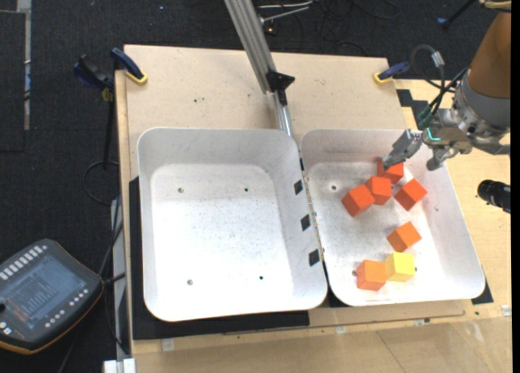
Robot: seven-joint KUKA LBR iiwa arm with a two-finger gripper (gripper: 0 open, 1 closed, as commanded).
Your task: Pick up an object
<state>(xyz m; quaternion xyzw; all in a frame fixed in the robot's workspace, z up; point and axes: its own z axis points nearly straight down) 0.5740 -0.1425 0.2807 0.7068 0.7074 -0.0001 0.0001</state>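
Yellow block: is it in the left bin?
No, the yellow block lies in the right bin, near its front edge, touching an orange block.

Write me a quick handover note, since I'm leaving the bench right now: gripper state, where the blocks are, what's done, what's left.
Gripper: open, holding nothing, poised over the right bin's far edge, just above the orange cluster.
Blocks: all in the right bin; lone orange cube mid-bin, orange cube touching the yellow cube near the front.
Done: nothing picked.
Left: descend, close on one block, lift.
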